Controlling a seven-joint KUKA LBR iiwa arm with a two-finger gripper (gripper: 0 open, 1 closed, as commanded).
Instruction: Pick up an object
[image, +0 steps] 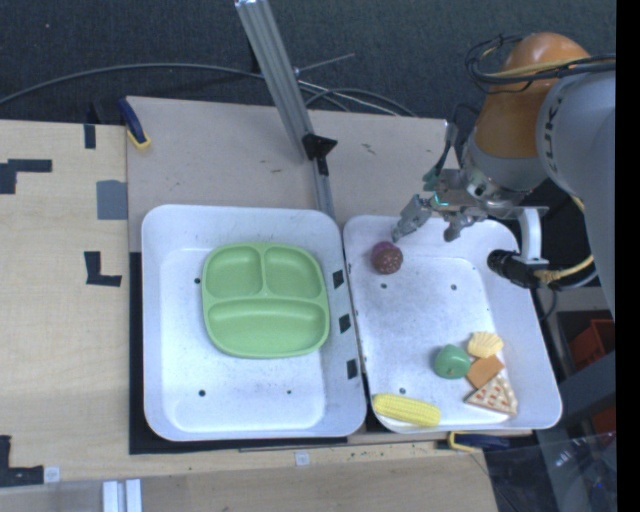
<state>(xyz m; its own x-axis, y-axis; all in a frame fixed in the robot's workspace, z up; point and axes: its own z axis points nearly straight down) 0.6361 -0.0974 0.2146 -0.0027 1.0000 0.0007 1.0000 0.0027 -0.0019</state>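
The worktop carries two shallow white bins; take the right bin as the landmark. The left bin touches its left wall and holds a green divided plate. The grey arm reaches over the right bin's far right corner. Its hand hangs above the far rim, fingers spread wide with nothing between them.

The nearest candidate is a dark red ball-like fruit, lying alone in the right bin's far left part, just inward of the hand. To take it well, I judge the hand should centre over it, straddle it evenly and drop straight, since a round thing rolls off one-sided contact. There is bare floor all around it except toward the left wall, which is close.

In the right bin's near right corner crowd a green round fruit, a yellow shell-shaped piece, an orange wedge and a waffle-patterned slice; a corn cob lies along the near rim. These touch or nearly touch, leaving little finger room.
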